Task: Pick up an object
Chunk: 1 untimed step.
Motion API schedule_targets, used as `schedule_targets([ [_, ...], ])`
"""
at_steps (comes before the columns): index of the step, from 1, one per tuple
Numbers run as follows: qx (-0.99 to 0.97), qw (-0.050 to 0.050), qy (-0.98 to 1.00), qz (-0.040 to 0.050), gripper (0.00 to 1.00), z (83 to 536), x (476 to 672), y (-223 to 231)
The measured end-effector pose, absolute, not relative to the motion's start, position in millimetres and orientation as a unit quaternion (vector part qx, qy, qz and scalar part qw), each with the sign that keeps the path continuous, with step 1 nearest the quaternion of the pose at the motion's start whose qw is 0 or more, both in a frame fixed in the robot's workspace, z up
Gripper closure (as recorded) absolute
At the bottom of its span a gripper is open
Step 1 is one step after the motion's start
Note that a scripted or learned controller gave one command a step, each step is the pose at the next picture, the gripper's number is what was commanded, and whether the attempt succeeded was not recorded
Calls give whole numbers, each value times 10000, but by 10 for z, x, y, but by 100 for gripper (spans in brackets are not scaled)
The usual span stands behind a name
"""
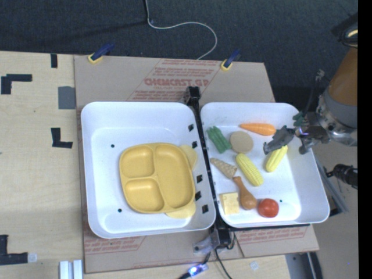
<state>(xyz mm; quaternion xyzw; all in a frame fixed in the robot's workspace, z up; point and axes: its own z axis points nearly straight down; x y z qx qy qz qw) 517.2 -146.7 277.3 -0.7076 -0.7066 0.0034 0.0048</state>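
Taking the yellow divided tray [157, 176] in the left bin [96, 156] as the landmark, the nearest things are found to its right, in the right bin [308, 208]. A red tomato [268, 207] is seen at the near edge of that bin, far to the right of the tray, with a pale yellow cheese block [230, 203] closer to the tray and a brown drumstick [244, 193] between them. A waffle cone [224, 167] is placed just right of the tray, across the divider between the bins.

Farther back, a corn cob [249, 169] is laid slantwise right of the cone, and a second corn cob [275, 158] is seen farther right still. A tan potato-like piece [241, 142] and a green vegetable [218, 139] are set beyond the cone, the green one nearer the tray. An orange carrot [257, 129] lies at the far side, well right of the tray.

The gripper [289, 140] is positioned far right of the tray, directly above the upper end of the second corn cob. Its dark fingers appear spread apart, though the view is blurred there, and nothing is seen clamped between them. A grey arm [340, 106] with an orange band is extended from the right.

Behind the tray, brown cardboard [174, 80] is clipped under both bins, and a white cable [192, 28] is looped across the dark floor.
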Motion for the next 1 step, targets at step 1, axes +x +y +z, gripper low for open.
schedule_targets([
  [1, -7066, 7, -7076, 5, 0, 2823, 5191, -1466],
])
